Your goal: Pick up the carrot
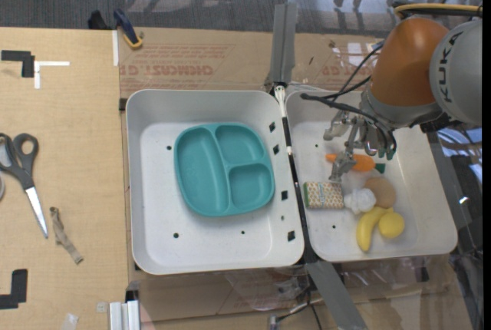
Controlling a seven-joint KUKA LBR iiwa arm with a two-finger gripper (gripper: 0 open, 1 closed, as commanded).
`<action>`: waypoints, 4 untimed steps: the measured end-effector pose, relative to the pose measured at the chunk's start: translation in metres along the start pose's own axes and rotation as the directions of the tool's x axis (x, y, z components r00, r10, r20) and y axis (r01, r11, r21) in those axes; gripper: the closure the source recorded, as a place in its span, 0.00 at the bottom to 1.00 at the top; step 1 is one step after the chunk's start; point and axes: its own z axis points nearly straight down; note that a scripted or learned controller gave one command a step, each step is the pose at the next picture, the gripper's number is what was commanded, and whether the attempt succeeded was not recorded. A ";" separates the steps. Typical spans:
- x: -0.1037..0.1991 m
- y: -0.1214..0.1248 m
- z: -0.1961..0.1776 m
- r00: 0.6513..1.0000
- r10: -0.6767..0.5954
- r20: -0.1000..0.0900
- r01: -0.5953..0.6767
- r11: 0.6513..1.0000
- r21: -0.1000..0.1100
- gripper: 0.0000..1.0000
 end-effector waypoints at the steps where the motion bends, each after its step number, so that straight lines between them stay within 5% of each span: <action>1: -0.002 0.001 -0.010 1.000 -0.002 0.004 0.002 1.000 0.001 1.00; 3: -0.052 -0.111 -0.112 0.986 -0.168 0.003 0.168 0.986 0.001 1.00; 4: 0.025 -0.073 -0.106 0.987 -0.159 0.001 0.159 0.987 -0.001 1.00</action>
